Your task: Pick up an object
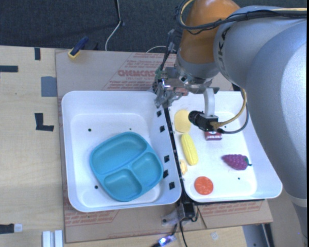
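hovering near mirrored red print (pixel 139 72) on cardboard (pixel 92 68), the hand (pixel 164 91), grip state unclear.

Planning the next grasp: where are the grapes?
In the camera view, the grapes lie in the right bin, near its right wall, right of the corn and up-right of the orange fruit.

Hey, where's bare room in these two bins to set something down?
Left bin: the back strip behind the blue plate is bare. Right bin: a small patch between grapes and the front rim. It is crowded around the corn.
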Tool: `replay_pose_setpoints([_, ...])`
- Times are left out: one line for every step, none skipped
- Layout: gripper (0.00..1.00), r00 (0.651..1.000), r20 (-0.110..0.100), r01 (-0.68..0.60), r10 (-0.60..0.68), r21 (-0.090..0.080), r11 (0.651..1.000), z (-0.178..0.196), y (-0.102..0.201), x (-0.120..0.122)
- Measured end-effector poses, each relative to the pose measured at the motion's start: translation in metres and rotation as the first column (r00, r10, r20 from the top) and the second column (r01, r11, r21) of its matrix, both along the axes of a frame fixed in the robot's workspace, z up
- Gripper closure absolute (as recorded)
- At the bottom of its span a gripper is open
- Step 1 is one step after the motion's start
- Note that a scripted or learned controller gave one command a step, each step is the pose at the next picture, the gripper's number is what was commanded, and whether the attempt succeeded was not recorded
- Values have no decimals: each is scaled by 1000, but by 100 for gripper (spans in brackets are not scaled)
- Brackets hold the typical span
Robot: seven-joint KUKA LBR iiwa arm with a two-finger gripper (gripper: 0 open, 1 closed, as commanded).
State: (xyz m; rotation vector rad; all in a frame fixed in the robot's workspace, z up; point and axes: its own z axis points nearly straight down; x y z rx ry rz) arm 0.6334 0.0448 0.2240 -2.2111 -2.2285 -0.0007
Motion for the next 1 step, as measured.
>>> replay_pose_setpoints([100,1000,0,1,-1,0,1000,8,48,-3])
